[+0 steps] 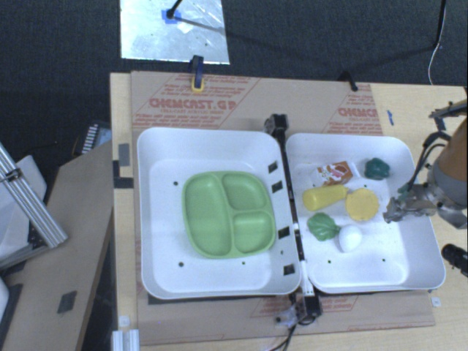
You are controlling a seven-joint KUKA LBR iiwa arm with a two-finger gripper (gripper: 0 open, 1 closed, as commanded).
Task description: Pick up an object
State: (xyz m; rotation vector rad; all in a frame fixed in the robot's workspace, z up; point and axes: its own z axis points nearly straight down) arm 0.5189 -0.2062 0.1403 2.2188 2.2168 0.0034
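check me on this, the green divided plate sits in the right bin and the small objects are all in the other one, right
Not quite. The camera view shows the green divided plate in the left bin, not the right. The small objects, among them a yellow cylinder, a white ball and a dark green piece, are all in the other one, the right bin.

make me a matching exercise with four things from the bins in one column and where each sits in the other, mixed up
Things:
1. green divided plate
2. dark green object
3. white ball
4. yellow cylinder

Places:
A. far corner of the right bin, nearest the arm
B. middle of the left bin
C. just below the orange-and-white packet
D. beside the green leafy piece, on the near side of the cluster

Pairs: 1-B, 2-A, 3-D, 4-C
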